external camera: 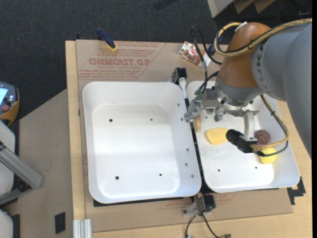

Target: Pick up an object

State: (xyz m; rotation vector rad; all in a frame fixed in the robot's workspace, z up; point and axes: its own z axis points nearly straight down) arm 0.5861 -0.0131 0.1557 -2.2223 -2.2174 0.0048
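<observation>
- Grey arm, with its orange band, reaches in from the view's right and rises closest to the lens, covering the back of the right bin.
- Left bin is the larger white stretch in view, with bare floor and a few dark dots.
- Right bin lies touching it along their shared wall and holds every loose thing that could be picked.
- Gripper hangs low over the right bin, close to that shared wall; whether it is apart or together cannot be told from this angle, and nothing is visibly clamped in it.
- Pale yellow piece lies on the bin floor just beside the gripper, toward the front of the view. Its longer side runs roughly across the bin. It looks the likeliest pick, needing a short shift frontward and down.
- Brown round thing sits farther toward the view's right, apart from the gripper.
- Yellow lump rests just in front of it.
- Small tan bit lies against the shared wall, near the gripper; that wall could hinder a grasp.
</observation>
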